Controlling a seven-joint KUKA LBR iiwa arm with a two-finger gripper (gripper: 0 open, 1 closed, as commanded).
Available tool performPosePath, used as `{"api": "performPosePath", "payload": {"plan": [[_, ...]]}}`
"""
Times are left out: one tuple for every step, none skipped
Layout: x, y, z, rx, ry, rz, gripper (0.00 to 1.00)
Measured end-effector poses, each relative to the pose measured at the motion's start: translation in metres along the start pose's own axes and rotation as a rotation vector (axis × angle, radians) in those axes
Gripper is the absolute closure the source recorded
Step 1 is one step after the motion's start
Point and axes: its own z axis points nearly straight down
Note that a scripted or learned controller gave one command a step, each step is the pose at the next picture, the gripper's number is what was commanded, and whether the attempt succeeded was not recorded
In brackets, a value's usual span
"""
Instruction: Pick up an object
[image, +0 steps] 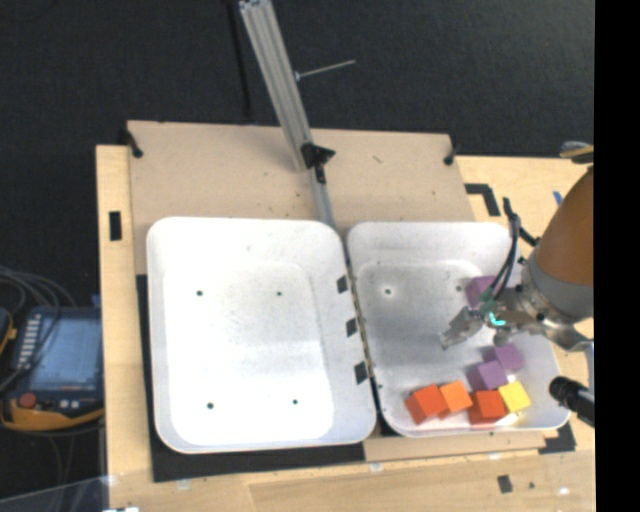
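Note:
My gripper hangs over the right bin, towards its right side, on the grey arm with the orange band. A purple block lies just behind the gripper, partly hidden by it. Nearer the front of that bin sit two more purple blocks, a row of orange blocks, one red-orange block and a yellow block. I see nothing between the fingers.
The left bin lies beside the right one. A slanted metal pole rises from behind the bins. A screen device with cables sits off the bench at the left.

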Motion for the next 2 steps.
{"api": "performPosePath", "payload": {"plan": [[0.000,0.001,-0.002,-0.005,-0.001,0.002,0.00],[-0.003,-0.002,0.061,0.002,-0.001,0.003,0.00]]}}
